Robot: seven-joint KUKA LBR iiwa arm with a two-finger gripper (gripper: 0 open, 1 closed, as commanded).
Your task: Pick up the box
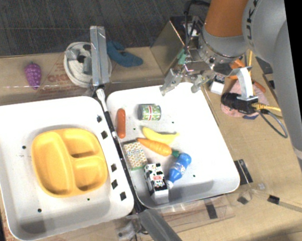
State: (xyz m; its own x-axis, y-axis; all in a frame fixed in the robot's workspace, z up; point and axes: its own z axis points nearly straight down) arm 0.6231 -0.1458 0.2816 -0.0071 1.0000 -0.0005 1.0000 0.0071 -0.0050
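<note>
Camera view is showing the gripper [182, 82] hanging over the right bin's [215, 152] top edge with fingers apart and holding nothing, so it is needing to go down to the small box [156, 178] near the front wall.

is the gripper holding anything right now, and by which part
Nothing is held. The gripper hangs open above the right bin's far edge, apart from the box.
</note>
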